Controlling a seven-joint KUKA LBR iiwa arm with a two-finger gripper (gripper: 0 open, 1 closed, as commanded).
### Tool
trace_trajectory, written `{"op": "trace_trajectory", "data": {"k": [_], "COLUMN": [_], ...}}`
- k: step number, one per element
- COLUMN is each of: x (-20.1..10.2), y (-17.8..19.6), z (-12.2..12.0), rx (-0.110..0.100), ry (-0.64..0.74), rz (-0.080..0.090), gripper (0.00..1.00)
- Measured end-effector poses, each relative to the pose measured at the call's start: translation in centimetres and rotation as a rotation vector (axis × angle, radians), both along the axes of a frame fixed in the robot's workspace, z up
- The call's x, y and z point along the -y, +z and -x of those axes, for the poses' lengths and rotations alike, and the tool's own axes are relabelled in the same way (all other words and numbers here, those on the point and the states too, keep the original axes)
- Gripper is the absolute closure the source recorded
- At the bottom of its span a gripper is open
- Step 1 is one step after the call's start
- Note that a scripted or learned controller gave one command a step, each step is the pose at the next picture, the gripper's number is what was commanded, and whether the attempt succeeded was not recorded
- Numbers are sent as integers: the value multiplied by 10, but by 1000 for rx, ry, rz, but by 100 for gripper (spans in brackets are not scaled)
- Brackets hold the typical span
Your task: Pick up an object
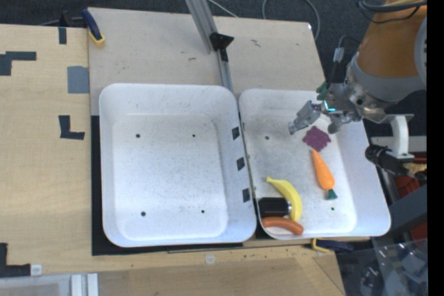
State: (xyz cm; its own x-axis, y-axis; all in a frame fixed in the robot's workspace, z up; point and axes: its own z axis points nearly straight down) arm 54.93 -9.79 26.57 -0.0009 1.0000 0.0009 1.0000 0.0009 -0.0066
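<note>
In the right bin point(274, 114) lie a purple piece point(317, 138), an orange carrot point(322, 170), a yellow banana point(288, 195), a black block point(272, 206) and a red-orange sausage point(283, 225). My gripper point(318, 119) hangs over the bin's upper right part, just above and beside the purple piece. Its fingers point(303, 117) stand spread apart with nothing between them, so it is open.
The left bin point(166, 163) sits beside the right one, with a divider edge between them. A slanted metal rail point(198, 0) crosses the bench behind the bins. A yellow-blue clamp point(92, 27) sits at the bench's far left corner.
</note>
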Motion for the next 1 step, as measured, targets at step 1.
{"op": "trace_trajectory", "data": {"k": [1], "x": [0], "y": [3], "z": [-1], "rx": [5], "ry": [1], "rz": [1], "gripper": [0]}}
